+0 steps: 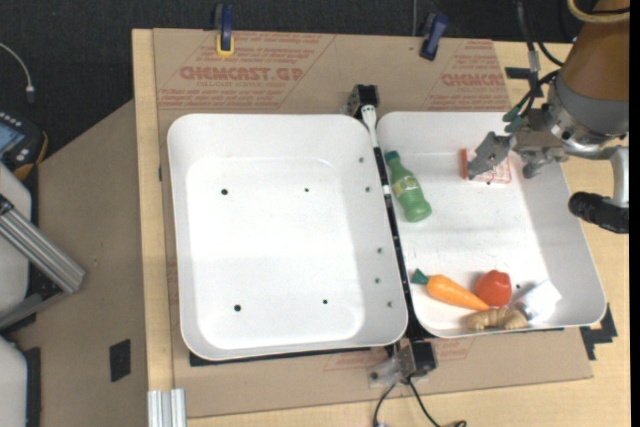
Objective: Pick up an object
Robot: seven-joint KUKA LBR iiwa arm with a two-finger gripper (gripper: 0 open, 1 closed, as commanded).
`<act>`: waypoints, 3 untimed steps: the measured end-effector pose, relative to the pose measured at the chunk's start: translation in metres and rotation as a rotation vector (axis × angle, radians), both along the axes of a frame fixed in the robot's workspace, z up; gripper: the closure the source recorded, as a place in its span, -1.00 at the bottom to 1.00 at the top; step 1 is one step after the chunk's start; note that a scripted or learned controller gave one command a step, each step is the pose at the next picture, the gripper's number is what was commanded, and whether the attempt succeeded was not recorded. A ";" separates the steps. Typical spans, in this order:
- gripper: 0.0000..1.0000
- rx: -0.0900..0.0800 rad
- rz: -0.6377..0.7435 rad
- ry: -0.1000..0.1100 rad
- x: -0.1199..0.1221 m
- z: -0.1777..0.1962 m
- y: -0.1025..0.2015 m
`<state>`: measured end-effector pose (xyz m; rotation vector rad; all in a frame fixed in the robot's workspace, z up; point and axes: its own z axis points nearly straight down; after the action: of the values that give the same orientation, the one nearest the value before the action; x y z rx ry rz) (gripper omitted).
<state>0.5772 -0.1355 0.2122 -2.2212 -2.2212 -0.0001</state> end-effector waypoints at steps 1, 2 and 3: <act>-1.00 -0.001 -0.009 0.010 -0.043 -0.074 -0.084; -1.00 0.009 0.003 0.002 -0.060 -0.128 -0.084; 1.00 0.002 0.001 -0.001 -0.060 -0.117 -0.086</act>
<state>0.5171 -0.2220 0.0950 -2.2197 -2.2214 -0.0035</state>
